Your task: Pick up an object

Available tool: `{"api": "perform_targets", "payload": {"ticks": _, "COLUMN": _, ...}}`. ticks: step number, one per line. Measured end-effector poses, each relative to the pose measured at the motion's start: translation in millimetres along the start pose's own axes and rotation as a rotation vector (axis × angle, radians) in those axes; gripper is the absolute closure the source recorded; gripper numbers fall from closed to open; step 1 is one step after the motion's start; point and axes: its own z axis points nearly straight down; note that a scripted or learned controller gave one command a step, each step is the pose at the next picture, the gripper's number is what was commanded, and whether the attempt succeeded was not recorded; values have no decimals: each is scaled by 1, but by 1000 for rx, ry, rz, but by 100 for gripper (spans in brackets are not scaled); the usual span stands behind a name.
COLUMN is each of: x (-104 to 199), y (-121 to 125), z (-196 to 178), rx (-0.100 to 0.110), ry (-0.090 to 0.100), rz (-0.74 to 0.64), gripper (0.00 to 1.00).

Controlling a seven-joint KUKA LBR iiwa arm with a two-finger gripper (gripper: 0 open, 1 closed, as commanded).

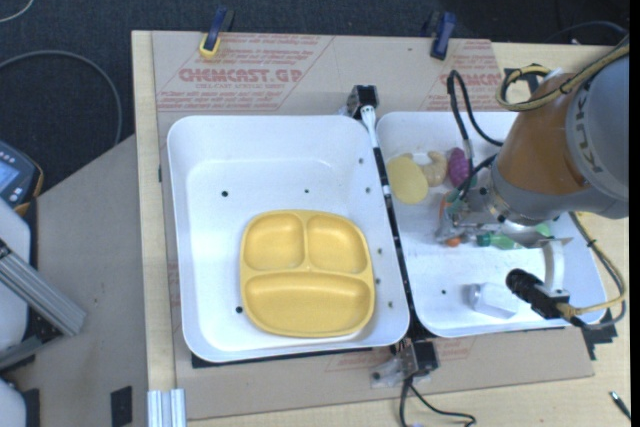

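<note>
The gripper (462,215) is seen low in the right bin (440,310), among small toys. Whether its fingers are released or clenched cannot be told. A yellow ball (407,179) lies just beside it. A yellow divided plate (306,272) is kept in the left bin (200,165).

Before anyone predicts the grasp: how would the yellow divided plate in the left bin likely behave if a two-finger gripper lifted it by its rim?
The yellow divided plate looks moulded and rigid, so it probably would not flop. It is broad and shallow, so held by one edge it may tilt. Its smooth surface could slip.
</note>
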Motion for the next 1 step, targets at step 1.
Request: {"api": "perform_targets", "payload": {"ticks": 1, "x": 92, "y": 30, "z": -95, "rx": -6, "ry": 4, "rz": -11, "gripper": 100}}
